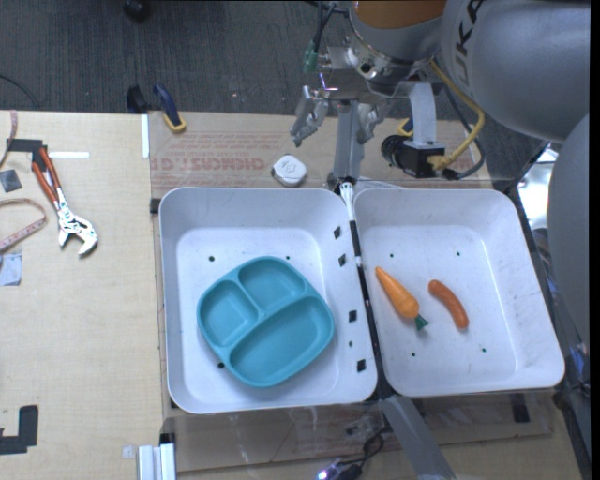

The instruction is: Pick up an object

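Hanging spread, the claw (333,114) grips nothing; one carrot (398,294), one sausage (448,304), one plate (266,322).

We see our arm's bulky, rounded grey metal casing (525,56) with a glossy sheen and part of a dark printed letter on it. An orange band (398,11) rings it above the wrist. Below sits our silver metal two-finger gripper (333,117), with yellow and dark cables looping beside a small black box.
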Action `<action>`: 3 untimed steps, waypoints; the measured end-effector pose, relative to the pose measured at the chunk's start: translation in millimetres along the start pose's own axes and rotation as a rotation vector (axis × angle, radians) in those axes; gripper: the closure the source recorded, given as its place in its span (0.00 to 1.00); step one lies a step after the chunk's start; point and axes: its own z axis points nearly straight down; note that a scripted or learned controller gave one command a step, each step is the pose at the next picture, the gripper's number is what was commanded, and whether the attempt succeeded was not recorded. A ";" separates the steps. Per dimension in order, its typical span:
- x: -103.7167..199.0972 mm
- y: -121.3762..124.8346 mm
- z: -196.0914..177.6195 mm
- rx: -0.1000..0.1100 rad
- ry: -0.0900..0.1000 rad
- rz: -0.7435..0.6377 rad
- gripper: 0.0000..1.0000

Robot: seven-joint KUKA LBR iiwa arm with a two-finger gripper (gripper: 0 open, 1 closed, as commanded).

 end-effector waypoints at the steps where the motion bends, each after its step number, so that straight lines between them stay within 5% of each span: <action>1: 60.2 -5.8 177.8 0.004 0.000 0.125 0.00; 2: 68.0 6.4 144.4 0.000 0.001 0.144 0.00; 3: 86.4 -13.8 261.6 0.003 0.000 0.140 0.00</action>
